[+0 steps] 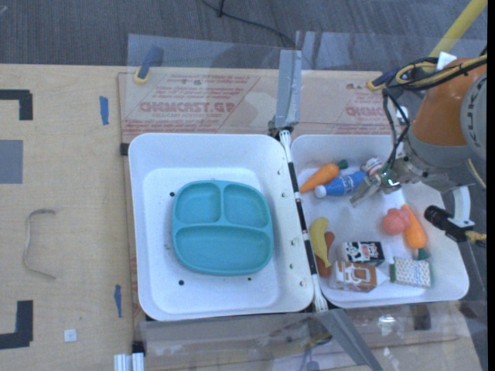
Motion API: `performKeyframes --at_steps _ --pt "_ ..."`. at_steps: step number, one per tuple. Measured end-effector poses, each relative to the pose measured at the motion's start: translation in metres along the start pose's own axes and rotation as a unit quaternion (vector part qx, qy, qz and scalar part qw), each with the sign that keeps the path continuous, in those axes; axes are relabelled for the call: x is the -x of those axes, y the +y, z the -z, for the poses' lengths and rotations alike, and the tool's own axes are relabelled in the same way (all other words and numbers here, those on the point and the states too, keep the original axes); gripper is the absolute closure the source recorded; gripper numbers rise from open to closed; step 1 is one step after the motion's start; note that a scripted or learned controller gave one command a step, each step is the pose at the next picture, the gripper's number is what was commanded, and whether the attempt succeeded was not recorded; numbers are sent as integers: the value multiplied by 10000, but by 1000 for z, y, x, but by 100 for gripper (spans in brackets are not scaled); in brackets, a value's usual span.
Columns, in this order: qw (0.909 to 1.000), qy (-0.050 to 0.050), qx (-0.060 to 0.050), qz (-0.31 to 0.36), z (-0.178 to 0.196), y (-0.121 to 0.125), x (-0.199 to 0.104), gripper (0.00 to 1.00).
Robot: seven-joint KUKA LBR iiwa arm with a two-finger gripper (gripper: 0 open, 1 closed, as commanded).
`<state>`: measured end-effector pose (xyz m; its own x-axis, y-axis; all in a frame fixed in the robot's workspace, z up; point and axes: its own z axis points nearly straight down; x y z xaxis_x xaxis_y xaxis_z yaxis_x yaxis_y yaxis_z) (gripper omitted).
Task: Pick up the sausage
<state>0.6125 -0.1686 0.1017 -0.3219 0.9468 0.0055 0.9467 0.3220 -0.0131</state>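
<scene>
Camera view, operator: nearest you, small cartons [362, 265] line the right bin's [456, 288] front; the brown sausage [328, 247] lies just behind, against a banana [318, 236]. Farther back, the gripper [370, 189] hovers beside a blue bottle [344, 184], fingers slightly parted, grasping nothing.

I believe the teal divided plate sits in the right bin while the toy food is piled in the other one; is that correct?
Not quite. The camera view shows the teal divided plate in the left bin; the toy food, such as the carrot and banana, lies in the right bin.
</scene>
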Motion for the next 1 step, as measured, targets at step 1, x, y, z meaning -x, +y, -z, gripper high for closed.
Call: performKeyframes --at_steps 1 --pt "9999 -46 96 83 -14 -66 -1 0"
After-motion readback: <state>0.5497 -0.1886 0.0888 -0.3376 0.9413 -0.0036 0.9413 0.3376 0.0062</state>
